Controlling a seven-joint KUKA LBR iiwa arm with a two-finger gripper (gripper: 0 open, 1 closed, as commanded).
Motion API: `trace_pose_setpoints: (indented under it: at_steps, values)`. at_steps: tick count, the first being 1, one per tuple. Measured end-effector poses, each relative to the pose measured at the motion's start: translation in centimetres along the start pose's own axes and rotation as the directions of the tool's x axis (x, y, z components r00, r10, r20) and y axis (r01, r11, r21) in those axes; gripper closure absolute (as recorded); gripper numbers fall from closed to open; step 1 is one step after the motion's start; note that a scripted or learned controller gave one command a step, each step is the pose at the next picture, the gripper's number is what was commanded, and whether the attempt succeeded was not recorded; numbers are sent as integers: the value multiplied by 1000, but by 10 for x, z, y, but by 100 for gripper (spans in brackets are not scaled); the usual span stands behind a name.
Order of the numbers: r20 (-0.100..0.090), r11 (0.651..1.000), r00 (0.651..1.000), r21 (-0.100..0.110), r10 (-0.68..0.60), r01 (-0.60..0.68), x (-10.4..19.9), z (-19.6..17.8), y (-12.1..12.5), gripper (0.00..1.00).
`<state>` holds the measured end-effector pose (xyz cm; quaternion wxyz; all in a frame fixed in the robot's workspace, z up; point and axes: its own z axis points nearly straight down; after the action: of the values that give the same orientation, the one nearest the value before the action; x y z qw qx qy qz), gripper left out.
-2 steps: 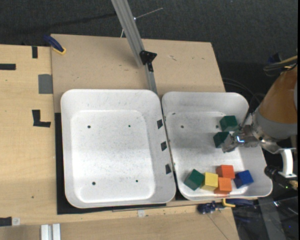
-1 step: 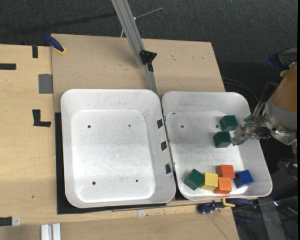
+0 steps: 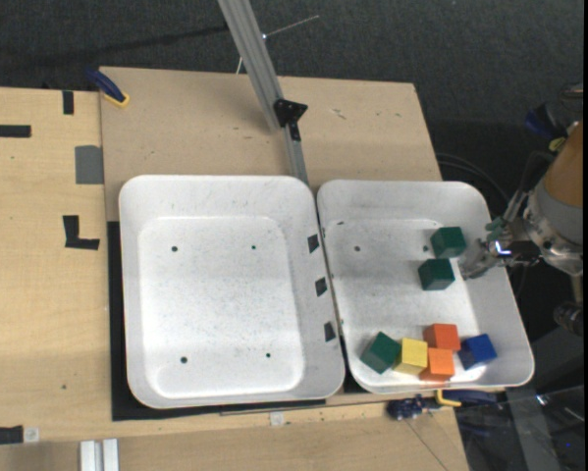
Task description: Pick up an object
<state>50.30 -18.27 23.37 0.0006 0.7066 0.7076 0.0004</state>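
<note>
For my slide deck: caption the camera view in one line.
Gripper poised at the right bin's edge beside two dark green blocks, colored blocks clustered below.

Left bin (image 3: 146, 204): floor open across its whole width; access from above unobstructed.

Right bin (image 3: 392, 196): far-left portion of the floor open. Two dark green blocks (image 3: 448, 240) and (image 3: 436, 275) stand close together near the right wall, with little room between them. The hand (image 3: 492, 251) sits at the right rim, just beside these two blocks.

Near edge of the right bin: a cluster of a green block (image 3: 380, 351), yellow block (image 3: 413, 352), two orange blocks (image 3: 442, 337) and (image 3: 441, 363), and a blue block (image 3: 478, 349), packed touching or nearly so; side entry between them is tight.

A slanted metal pole (image 3: 254, 52) crosses the bench (image 3: 38, 292) above the bins' far edge, ending at a black clamp (image 3: 290, 113) near the seam between the bins.
</note>
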Motion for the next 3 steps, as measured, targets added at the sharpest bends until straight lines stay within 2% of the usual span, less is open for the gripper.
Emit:
trace_pose_setpoints:
  at_steps: [2, 3]
  values:
    - [-2, 1000, 1000, 3, -5, 5, 103, 12, 12, 100]
    - [-2, 1000, 1000, 3, -5, 5, 150, 3, 23, 100]
